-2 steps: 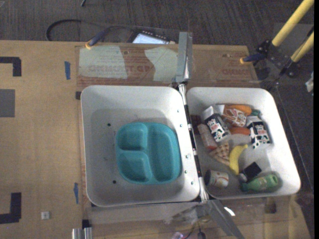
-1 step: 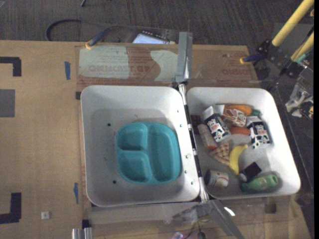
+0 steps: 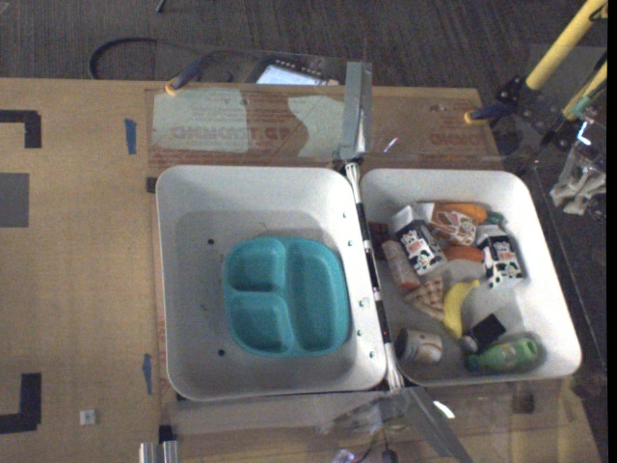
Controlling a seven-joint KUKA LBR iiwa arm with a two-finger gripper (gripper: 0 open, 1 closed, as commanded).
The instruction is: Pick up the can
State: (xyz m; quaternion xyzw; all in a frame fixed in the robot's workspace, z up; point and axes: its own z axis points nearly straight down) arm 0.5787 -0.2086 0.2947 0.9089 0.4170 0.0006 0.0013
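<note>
The can (image 3: 421, 346) is small, with a pale top and a tan side. It sits near the front left corner of the right bin (image 3: 551, 287). A yellow banana (image 3: 456, 304) lies just behind it to the right. A green bottle (image 3: 503, 355) lies on its side to the can's right, along the front wall. Nothing is touching the can from above.
The right bin also holds two cow-print cartons (image 3: 418, 249) (image 3: 500, 259), an orange packet (image 3: 453, 222), a waffle-like piece (image 3: 425, 295) and a small black block (image 3: 485, 331). The left bin (image 3: 183, 258) holds a teal divided tray (image 3: 286, 295). Yellow-handled clamps (image 3: 564, 39) stand at the back right.
</note>
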